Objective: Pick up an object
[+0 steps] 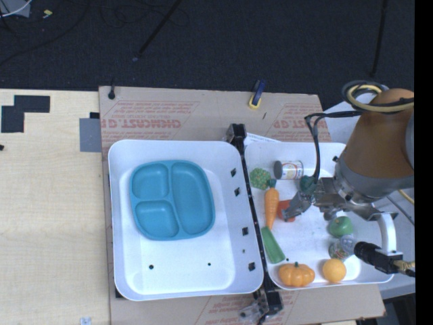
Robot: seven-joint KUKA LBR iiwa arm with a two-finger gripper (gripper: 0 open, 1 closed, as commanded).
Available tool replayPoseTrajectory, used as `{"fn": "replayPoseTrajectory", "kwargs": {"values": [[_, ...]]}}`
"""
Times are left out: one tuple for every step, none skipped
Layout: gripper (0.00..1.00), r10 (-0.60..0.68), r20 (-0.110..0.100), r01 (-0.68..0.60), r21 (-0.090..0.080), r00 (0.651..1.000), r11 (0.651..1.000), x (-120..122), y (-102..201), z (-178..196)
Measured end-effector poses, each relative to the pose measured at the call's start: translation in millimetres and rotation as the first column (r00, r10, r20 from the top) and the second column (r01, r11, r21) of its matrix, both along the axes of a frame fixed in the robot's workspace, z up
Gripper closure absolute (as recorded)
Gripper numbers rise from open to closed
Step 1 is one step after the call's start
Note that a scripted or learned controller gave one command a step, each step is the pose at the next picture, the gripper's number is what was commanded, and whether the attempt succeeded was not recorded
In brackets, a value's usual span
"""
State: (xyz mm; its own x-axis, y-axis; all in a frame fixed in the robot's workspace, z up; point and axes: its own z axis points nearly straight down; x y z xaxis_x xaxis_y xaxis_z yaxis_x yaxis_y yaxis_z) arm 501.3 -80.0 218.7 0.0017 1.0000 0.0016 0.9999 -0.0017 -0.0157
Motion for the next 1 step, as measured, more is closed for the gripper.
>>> {"fn": "replayPoseTrajectory", "kwargs": {"values": [[0.0,0.002,0.014,-0.002,-0.002,1.0,1.0,2.6,-0.2,6.5]]}}
